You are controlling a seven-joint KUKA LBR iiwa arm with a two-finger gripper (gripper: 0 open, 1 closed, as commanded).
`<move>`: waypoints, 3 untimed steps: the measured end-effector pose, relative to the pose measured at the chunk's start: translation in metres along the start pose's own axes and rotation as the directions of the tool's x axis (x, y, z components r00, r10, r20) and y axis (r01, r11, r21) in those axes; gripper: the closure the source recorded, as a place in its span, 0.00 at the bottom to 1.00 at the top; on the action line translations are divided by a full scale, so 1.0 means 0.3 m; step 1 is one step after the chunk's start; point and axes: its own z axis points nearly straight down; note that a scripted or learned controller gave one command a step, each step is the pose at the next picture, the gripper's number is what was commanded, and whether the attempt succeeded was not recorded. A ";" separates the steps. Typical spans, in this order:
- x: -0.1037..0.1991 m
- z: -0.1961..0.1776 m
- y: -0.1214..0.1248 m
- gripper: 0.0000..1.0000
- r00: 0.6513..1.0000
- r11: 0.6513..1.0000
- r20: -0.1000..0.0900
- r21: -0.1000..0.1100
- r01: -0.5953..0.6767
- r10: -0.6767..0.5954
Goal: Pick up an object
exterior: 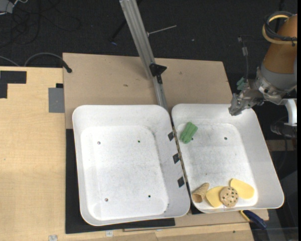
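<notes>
In the right bin (261, 149) a green block (188, 132) lies near the left wall, toward the back. At the bin's front edge sit a tan cone-shaped piece (201, 190), a round brown cookie with holes (229, 197) on yellow pieces, and a yellow slice (242, 188). My gripper (237, 106) hangs over the back right corner of this bin, well away from every object, with nothing seen between its fingers.
The left bin (85, 134) stands beside the right one, joined by black clips (176, 157). A metal rail (143, 44) slants up from between the bins at the back. Wooden bench surface (25, 134) lies to the left.
</notes>
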 end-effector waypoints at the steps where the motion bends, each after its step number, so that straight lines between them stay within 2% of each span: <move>1: 0.200 0.012 0.027 1.00 1.000 1.000 -0.004 0.007 0.001 -0.001; 2: 0.378 0.032 0.010 1.00 1.000 1.000 -0.004 0.009 0.001 -0.001; 3: 0.542 0.003 0.049 1.00 1.000 1.000 -0.004 0.005 0.001 -0.001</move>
